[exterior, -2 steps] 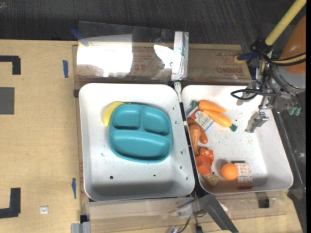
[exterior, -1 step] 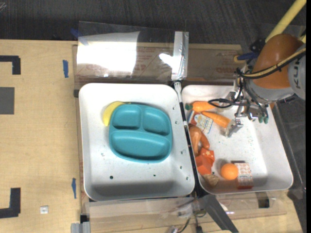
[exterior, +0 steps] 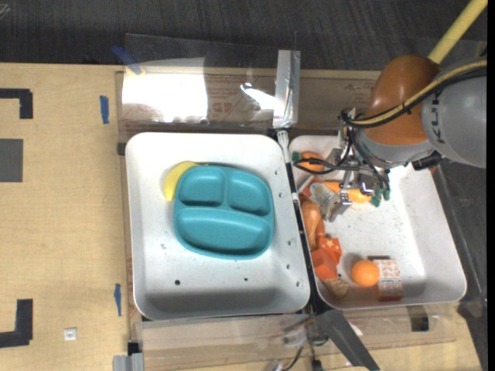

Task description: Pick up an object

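Both bins [exterior: 147,168] sat close; the gripper [exterior: 334,205], jaw state unclear, should descend squarely over the carrot [exterior: 312,221].

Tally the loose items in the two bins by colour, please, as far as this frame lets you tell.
Teal: 1, divided plate, left bin
Yellow: 1, piece under the plate
Orange: at least 3 in the right bin: ball, carrot-like piece, scraps
Red-and-white: 1, small box
Total: at least 6
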`<act>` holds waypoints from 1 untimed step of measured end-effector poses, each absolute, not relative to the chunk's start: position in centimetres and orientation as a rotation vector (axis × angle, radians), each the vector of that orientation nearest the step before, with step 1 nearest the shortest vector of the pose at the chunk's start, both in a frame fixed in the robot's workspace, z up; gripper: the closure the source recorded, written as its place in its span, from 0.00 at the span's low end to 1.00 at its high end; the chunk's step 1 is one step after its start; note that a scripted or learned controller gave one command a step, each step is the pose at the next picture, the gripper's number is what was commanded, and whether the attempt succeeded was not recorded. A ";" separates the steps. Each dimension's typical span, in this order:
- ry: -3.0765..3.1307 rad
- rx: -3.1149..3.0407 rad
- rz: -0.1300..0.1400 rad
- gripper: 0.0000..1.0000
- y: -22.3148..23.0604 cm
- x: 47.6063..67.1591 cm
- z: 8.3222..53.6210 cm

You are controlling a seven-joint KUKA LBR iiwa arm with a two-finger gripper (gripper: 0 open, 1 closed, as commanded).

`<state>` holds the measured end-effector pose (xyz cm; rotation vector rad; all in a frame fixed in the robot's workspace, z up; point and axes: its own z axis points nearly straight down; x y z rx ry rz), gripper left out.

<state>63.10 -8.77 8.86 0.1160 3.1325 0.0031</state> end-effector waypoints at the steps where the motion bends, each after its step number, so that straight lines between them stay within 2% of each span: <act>1: 3.120 0.117 -0.003 1.00 -8.9 63.4 10.2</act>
